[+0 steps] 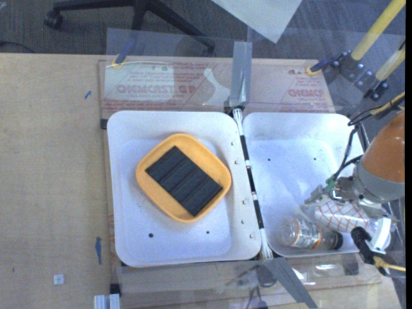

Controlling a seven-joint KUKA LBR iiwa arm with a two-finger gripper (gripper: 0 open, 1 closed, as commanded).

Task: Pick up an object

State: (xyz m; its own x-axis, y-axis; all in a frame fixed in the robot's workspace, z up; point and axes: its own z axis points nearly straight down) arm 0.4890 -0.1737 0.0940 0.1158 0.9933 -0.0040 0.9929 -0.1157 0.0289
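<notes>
Bottle point(311, 234) lies on its side at the near edge of the right bin point(290, 140), and you'll see the gripper point(335, 206) low over that same corner, just above and right of it. Whether the gripper is wide or closed, you cannot tell from this angle. A white item with a red crisscross pattern point(341, 216) sits right under the gripper, touching the bottle's far side. Look outward to the left bin point(129, 237): a yellow tray point(149, 192) rests near its middle, tilted diagonally, carrying a dark ribbed pad point(183, 180).
</notes>
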